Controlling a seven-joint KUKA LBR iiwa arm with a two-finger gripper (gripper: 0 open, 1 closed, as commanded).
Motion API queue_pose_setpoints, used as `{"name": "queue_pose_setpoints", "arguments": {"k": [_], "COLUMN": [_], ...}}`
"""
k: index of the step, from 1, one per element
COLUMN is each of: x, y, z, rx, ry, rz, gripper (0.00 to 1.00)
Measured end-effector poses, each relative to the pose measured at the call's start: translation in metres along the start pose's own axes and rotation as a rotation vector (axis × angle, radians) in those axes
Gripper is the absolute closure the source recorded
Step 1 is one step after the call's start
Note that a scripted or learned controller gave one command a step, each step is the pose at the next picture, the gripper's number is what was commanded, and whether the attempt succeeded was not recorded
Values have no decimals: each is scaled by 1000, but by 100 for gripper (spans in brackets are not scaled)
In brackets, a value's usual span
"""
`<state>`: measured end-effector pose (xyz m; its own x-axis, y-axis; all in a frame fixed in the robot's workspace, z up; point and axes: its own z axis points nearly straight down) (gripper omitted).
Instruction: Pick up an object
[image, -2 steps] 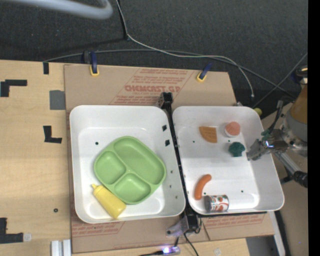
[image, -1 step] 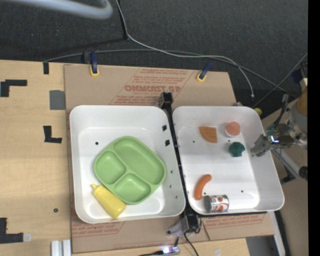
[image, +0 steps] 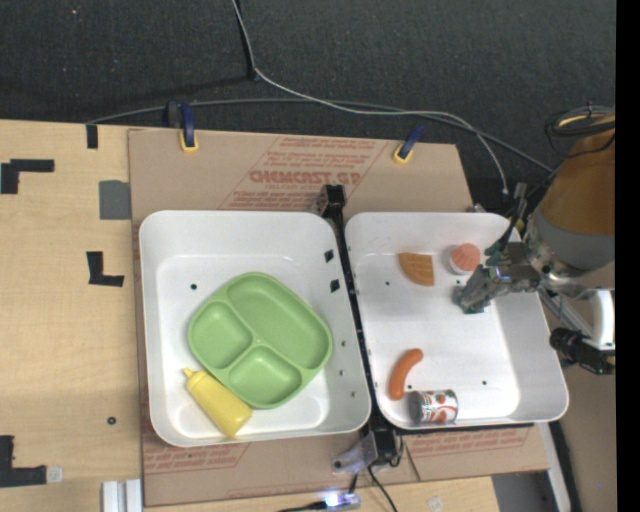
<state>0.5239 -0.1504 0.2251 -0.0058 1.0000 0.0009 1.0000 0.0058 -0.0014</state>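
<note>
White right bin (image: 520, 395) holds a hot dog (image: 404, 372) lying diagonally.

Right bin (image: 530, 400) — sausage (image: 404, 372), can (image: 433, 406), wedge (image: 417, 268), pink disc (image: 464, 257).

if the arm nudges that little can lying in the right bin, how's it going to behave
The can lies on its side near the right bin's front wall, so it would probably roll if pushed across its length. Its smooth printed surface suggests the fingers might slip on it. It looks small and is likely light, though whether it is full cannot be told.
</note>
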Motion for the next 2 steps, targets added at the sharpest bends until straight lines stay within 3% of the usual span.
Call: {"name": "queue_pose_setpoints", "arguments": {"k": [2], "x": [103], "y": [23], "z": [2], "rx": [0], "ry": [0], "rz": [-1], "gripper": [100]}}
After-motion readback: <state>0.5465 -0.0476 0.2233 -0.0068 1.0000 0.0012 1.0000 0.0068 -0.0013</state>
